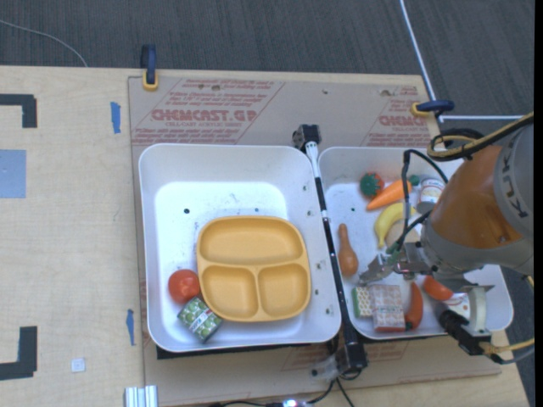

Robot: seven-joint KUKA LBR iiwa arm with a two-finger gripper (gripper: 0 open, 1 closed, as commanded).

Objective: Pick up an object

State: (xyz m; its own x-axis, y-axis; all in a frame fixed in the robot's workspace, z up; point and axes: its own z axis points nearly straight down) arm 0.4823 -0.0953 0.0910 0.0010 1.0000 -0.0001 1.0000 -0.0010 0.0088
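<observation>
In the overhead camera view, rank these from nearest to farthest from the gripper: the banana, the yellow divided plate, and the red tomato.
Measured from the gripper, low in the right bin:
1. Banana, just above it in the right bin.
2. Yellow divided plate, in the middle of the left bin.
3. Red tomato, at the plate's lower left edge, farthest.

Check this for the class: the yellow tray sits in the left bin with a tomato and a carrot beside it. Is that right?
One detail is wrong. The camera view shows the yellow tray in the left bin with a tomato beside it, but the other item there is a green packet, not a carrot. The carrot lies in the right bin.
</observation>
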